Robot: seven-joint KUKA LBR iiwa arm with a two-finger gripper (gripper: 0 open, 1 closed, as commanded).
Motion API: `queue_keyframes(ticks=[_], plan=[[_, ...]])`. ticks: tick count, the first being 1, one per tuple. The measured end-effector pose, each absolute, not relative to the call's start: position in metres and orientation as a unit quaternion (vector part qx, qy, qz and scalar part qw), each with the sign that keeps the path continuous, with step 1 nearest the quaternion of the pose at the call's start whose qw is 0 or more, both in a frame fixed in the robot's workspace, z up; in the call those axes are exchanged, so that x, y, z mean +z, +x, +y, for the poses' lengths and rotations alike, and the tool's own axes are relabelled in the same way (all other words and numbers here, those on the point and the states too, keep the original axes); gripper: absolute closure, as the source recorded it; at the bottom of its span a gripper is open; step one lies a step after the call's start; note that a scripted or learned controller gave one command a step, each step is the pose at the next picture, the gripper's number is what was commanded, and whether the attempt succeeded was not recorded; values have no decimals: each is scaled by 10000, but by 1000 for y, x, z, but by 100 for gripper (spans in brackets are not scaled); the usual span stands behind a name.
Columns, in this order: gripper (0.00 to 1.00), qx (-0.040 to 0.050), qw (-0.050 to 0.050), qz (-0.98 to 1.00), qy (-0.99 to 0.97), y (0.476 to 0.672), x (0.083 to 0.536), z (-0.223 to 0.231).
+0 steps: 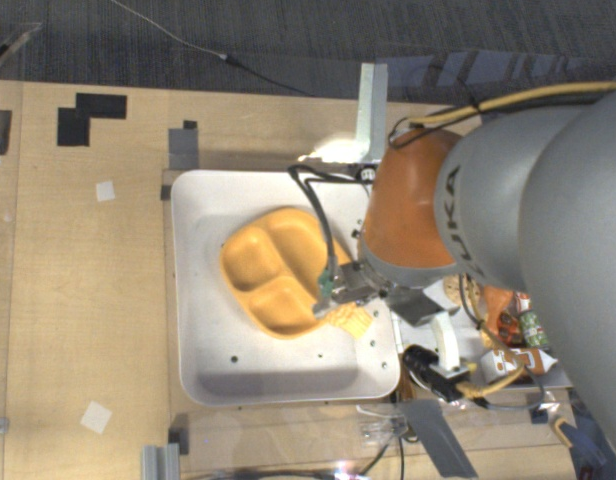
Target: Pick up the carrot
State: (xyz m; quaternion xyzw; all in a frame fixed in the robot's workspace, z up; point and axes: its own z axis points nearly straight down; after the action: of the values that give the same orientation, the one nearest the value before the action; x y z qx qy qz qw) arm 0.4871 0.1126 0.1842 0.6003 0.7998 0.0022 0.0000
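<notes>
Reaching in from the right, the arm (508, 198) lowers its pincer (333, 293), whose opening cannot be told, at the yellow dish's (268, 258) right edge; the carrot (503, 313) apparently lies well right, under the arm.

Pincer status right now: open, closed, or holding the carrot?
Pincer: cannot be told; it sits low over the right edge of the yellow divided plate in the left white bin, with no carrot seen in its grip.
</notes>
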Motion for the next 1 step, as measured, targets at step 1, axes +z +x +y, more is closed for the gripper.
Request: queue_keyframes(ticks=[1], plan=[[100, 13, 16, 9565, 2918, 516, 140, 118]])
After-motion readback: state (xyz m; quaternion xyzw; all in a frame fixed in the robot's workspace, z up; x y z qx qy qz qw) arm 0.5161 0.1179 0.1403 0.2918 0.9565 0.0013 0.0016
